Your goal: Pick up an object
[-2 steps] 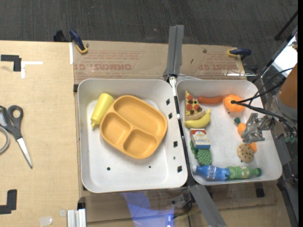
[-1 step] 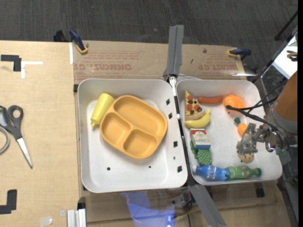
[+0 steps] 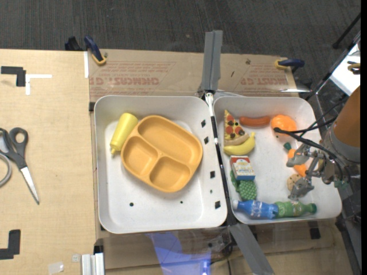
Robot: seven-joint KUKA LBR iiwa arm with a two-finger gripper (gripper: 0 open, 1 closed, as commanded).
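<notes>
White bins sit side by side on the surface (image 3: 46,153), 2 of them. Left bin (image 3: 114,211) holds a yellow 3-compartment tray (image 3: 161,152) lying at a slant, w/ a yellow bottle (image 3: 122,132) touching its upper-left edge.

Right bin (image 3: 269,103) has the clutter: a pizza slice toy (image 3: 232,126) at top left, a banana (image 3: 241,145) just below it, a small red/green carton (image 3: 243,168) below that. A red sausage (image 3: 254,120) lies near the top rim, an orange (image 3: 283,122) just beside it to the right. Along the bottom rim: a blue bottle (image 3: 257,209) and a green bottle (image 3: 295,209), end to end, touching.

Arm (image 3: 347,128) reaches in from the right; jaws (image 3: 303,183) hang low over the right bin's right half, above the green bottle. Fingers point down and look slightly spread, w/ nothing visibly pinched between them. A small tan object (image 3: 294,181) sits just left of the fingertips; can't tell if touching. An orange piece (image 3: 298,157) shows by the jaws' upper part; what it is, can't tell.

Outside the bins: scissors (image 3: 23,159) on the surface at far left, blue clamps (image 3: 94,49) at the cardboard backing's corners.
</notes>
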